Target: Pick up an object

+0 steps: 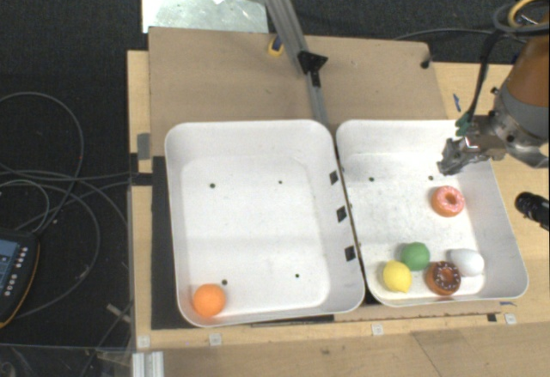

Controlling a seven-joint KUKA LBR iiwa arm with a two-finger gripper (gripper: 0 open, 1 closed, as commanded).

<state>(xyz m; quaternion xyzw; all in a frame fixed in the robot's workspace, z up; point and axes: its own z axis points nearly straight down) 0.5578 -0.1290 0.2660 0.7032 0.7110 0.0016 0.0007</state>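
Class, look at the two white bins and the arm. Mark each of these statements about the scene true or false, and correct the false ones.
1. An orange ball lies in the left bin. True.
2. The pink doughnut lies in the left bin. False: it lies in the right bin.
3. The tool is above the right bin, near the pink doughnut. True.
4. The green ball is beside a yellow lemon. True.
5. The chocolate doughnut sits alone in the left bin. False: it lies in the right bin beside a white object.
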